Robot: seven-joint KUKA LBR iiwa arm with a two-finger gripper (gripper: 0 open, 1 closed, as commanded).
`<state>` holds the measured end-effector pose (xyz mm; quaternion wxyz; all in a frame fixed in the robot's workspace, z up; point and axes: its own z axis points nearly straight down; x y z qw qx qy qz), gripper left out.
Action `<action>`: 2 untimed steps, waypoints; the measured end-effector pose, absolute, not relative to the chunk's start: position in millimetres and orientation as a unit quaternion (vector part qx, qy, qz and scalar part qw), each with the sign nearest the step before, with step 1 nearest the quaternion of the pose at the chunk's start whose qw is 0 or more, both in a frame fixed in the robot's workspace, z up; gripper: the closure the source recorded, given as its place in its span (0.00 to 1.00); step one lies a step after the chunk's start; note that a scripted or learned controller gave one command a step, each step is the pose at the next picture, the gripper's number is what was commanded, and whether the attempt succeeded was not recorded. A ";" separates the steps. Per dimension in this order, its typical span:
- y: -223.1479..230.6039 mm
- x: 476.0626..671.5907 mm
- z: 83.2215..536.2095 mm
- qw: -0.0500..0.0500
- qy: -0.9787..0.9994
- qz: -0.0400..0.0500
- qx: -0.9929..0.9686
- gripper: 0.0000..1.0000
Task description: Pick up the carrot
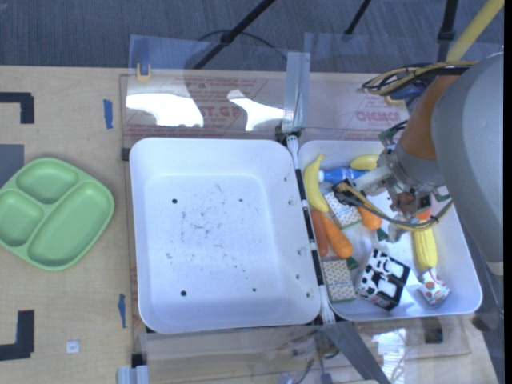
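I see the counter point(64, 110) running wood-coloured under everything, and on it the arm point(468, 126) comes in from the right edge, its grey bulk and orange band covering the upper right corner of the right bin point(464, 290). The left bin point(160, 174) sits in the middle of the counter, touching the right bin along their shared edge, its white floor marked with faint scuffs. Near the counter's left edge I have a green divided plate point(52, 212), well apart from both bins. Inside the right bin, the gripper point(390, 202) hangs low over the clutter near the middle; cables and its own body hide the fingers, so I cannot tell how they stand. The carrot point(330, 234) lies along the right bin's left edge, roughly midway down, apart from the gripper, with nothing gripping it. A yellow banana point(314, 181) lies just above the carrot against the same edge, its lower end touching or nearly touching the carrot's top. A corn cob point(425, 248) lies toward the bin's right side, just below the gripper. A black-and-white patterned block point(382, 277) sits near the bin's bottom edge, and a small patterned sponge point(338, 280) rests just below the carrot's lower end.
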<state>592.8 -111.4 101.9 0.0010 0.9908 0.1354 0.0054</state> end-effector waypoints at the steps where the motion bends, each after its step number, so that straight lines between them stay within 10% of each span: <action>1: -111.9 591.6 109.3 0.000 0.135 0.002 0.991 1.00; 2: -111.8 591.4 109.1 0.000 0.135 0.002 0.991 0.00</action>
